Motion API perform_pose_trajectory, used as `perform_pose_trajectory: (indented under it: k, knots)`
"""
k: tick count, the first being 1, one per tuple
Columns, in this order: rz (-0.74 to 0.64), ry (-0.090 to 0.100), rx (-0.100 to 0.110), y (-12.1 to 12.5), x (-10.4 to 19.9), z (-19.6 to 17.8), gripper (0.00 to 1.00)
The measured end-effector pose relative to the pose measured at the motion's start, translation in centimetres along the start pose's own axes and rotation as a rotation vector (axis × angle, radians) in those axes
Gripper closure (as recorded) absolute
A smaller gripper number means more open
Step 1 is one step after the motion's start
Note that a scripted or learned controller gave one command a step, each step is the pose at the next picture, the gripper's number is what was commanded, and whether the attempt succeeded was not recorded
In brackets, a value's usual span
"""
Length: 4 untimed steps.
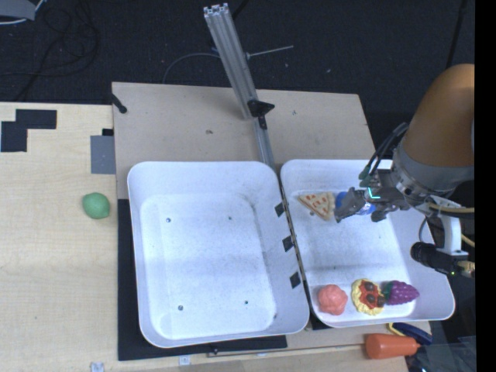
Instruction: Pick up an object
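Gripper [346,205] sits low in the right bin [434,304], just beside the pizza slice [316,203], which lies to its left near the bin's far-left corner. Jaw state: cannot tell. Slice apparently not gripped.

A green ball [97,205] lies on the pale wooden surface [46,270] left of the bins, an aluminium bar [236,64] slants behind them, and an orange carrot-like piece [390,346] rests by the front edge.
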State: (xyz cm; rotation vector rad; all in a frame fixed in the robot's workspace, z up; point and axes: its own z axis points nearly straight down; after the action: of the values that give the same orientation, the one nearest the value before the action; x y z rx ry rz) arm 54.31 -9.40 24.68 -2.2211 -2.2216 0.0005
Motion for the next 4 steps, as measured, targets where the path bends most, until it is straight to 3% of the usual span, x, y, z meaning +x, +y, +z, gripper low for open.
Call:
perform_pose_trajectory:
  k: [1, 3, 4]
  knots:
    - [0.000, 0.000, 0.000, 0.0, 0.0, 0.0, 0.00]
    - [-0.001, 0.001, 0.005, 1.1, -0.2, 11.7, 0.00]
    - [0.000, 0.000, 0.000, 1.1, -0.1, 15.6, 0.00]
